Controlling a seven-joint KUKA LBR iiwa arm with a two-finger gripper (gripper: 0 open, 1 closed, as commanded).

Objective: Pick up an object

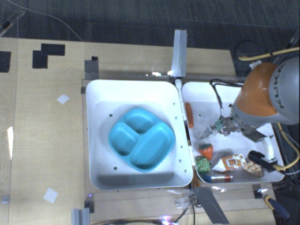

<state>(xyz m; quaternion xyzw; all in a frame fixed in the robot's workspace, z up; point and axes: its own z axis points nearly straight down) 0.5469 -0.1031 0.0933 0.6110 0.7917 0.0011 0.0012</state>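
Small objects clustered at 6 o'clock in the right bin [197, 95]: orange-red strawberry-like toy [206, 149], green knobbly piece [203, 163] just below it and touching, red-capped marker [220, 177] at the front wall, patterned card [234, 162] and tan lump [253, 169] toward 4 o'clock. Long orange stick [189, 115] along the bin's 9 o'clock wall. End effector [224, 124] above the bin's middle, at about 1 o'clock from the strawberry toy and apart from it; nothing seen between its tips, opening too small to tell. Likely trouble: closing on bare bin floor from here, since no object directly underneath; nudging the touching toy and green piece apart; black cable [216, 93] catching near the wrist. Left bin [96, 125] on the surface [42, 125]: blue three-compartment tray [140, 138], nothing visible in its compartments.
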